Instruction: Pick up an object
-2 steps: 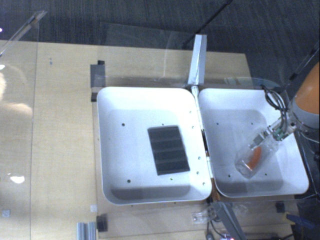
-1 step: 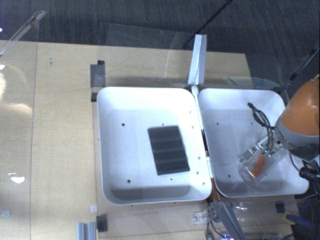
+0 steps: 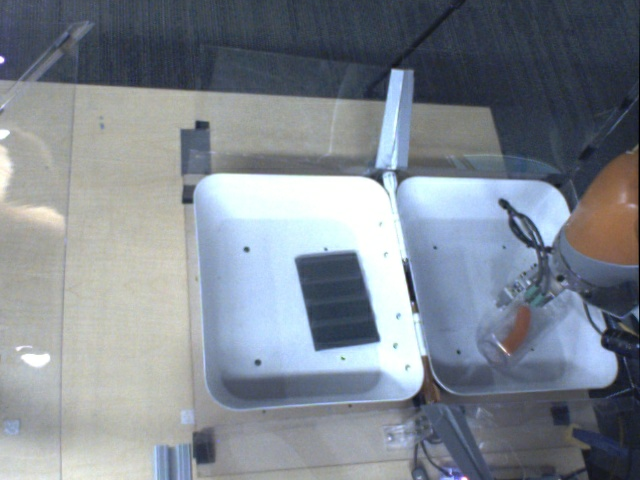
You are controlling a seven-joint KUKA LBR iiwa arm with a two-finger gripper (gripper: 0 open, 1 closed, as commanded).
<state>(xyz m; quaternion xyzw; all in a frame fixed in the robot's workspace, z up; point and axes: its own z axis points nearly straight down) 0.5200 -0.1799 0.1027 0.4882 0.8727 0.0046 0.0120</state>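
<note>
bench (image 3: 120,298) bears two white bins side by side; the left bin (image 3: 230,268) holds a dark ribbed rectangular pad (image 3: 337,300) at its middle, the arm (image 3: 605,228) reaches into the right bin (image 3: 450,268), gripper (image 3: 520,313) low over a small orange object (image 3: 515,333); whether it grips cannot be told

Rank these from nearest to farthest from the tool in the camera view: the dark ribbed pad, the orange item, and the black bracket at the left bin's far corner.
Measured from the tool, low in the right bin:
1. Orange item, right beside it in the right bin.
2. Dark ribbed pad, mid left bin.
3. Black bracket, outside the left bin's far-left corner.
</note>
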